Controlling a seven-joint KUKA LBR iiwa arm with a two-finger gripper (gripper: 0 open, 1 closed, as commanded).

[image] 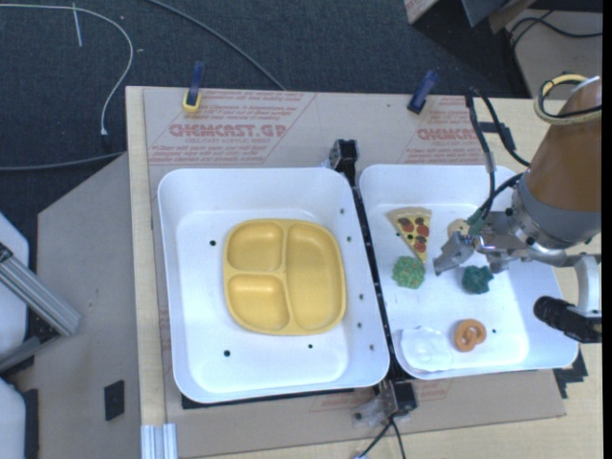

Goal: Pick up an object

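In the right bin (pixel 507 347) lie a pizza slice (pixel 411 228), a light green broccoli piece (pixel 409 273), a dark green broccoli piece (pixel 476 279), a brown pretzel ring (pixel 469 334) and a white lump (pixel 426 344). My gripper (pixel 475 256) hangs over the middle of this bin, just above the dark green piece. It is open and nothing sits between its fingers. One grey finger (pixel 448 257) points toward the light green broccoli. A small tan object (pixel 457 228) shows beside the gripper's upper edge.
The left bin (pixel 182 256) holds a yellow divided plate (pixel 285 275). A black clamp (pixel 343 153) sits at the top of the seam between the bins. Cables (pixel 492 132) run down to the wrist along the right bin's far edge.
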